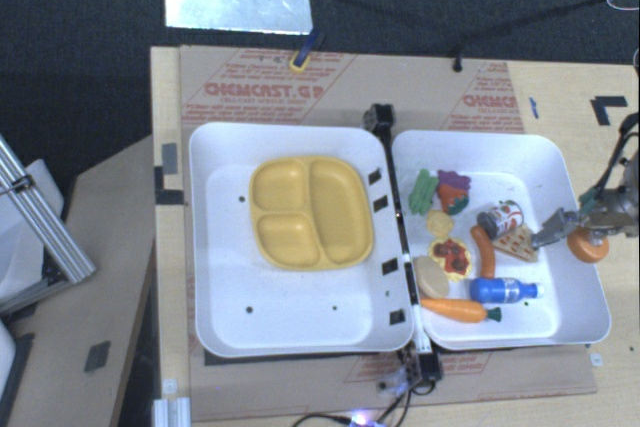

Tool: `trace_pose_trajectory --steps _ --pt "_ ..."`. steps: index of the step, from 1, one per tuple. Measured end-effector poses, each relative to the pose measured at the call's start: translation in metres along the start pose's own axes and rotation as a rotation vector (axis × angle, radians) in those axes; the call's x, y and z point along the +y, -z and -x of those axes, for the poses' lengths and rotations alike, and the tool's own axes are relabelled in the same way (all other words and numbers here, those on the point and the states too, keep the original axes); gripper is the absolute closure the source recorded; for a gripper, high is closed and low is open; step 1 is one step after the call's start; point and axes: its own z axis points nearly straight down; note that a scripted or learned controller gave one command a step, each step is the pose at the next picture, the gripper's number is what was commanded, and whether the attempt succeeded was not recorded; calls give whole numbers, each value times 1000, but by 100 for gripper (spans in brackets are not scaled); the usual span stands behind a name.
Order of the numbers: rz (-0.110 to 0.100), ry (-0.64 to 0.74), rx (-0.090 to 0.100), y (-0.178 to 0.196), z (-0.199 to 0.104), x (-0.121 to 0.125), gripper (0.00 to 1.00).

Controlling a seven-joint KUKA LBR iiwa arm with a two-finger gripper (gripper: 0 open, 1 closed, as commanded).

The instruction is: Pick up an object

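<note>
Reaching with the gripper (545,235) across the right wall of the right bin (580,177), low over its right side, with the arm's orange band (588,246) hanging just outside that wall. Not yet lifting anything, judging by how things lie: every toy is resting on the bin floor and nothing is showing clamped in the gripper. Pointing toward a tan waffle-like wedge (517,244), which is lying just beside the gripper tip, possibly touching it, next to a red-and-white can (502,215). Leaving the whole pick to be done: closing on one piece, raising it, clearing the wall.

Crowding the left and middle of the same bin: a green piece (424,189) and purple grapes (454,183) toward the far edge, a blue bottle (504,291) and a carrot (456,310) along the near edge. Sitting in the middle of the left bin (215,245): a yellow divided plate (309,213), well apart from the gripper.

Struggling to read the gripper itself: too small and dark here to tell whether spread or pressed together. Cropping the arm at the picture's right, so its upper links are cut off.
</note>
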Motion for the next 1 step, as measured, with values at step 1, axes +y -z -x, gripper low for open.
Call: trace_pose_trajectory --steps 1 --pt "11 4 -3 5 0 3 0"
